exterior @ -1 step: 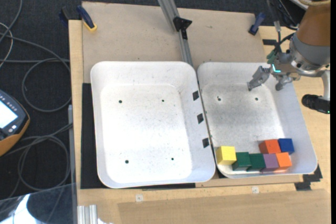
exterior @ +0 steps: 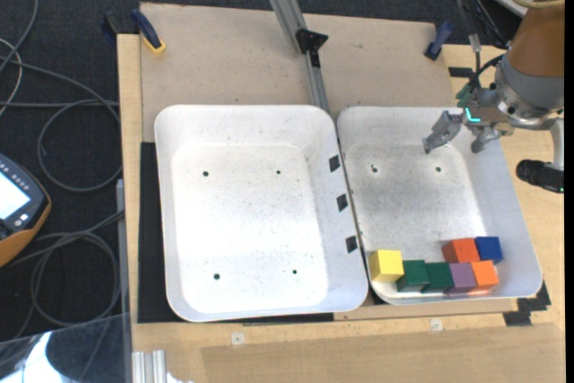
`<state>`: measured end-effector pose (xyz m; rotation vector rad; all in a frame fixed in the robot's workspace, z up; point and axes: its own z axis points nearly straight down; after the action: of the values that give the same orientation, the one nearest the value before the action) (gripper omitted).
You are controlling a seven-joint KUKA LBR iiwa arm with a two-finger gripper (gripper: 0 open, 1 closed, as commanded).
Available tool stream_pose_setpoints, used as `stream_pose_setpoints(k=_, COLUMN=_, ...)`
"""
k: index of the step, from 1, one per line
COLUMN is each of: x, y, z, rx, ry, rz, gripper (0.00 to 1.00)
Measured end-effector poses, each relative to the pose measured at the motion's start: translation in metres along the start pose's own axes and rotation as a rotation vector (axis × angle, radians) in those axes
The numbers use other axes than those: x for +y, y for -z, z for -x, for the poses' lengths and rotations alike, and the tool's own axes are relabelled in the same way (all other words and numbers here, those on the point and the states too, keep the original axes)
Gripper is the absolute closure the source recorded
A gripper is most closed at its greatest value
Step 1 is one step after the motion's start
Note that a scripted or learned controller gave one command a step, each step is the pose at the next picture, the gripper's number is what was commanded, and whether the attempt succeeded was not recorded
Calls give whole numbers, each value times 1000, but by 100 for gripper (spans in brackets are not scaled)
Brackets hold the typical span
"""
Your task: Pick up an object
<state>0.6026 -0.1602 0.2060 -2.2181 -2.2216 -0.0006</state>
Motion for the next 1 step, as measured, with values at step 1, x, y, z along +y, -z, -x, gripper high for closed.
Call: stream_pose_setpoints(k=1, x=-2, y=-42, z=-2, rx=0, ry=-1, rz=-5, gripper=0)
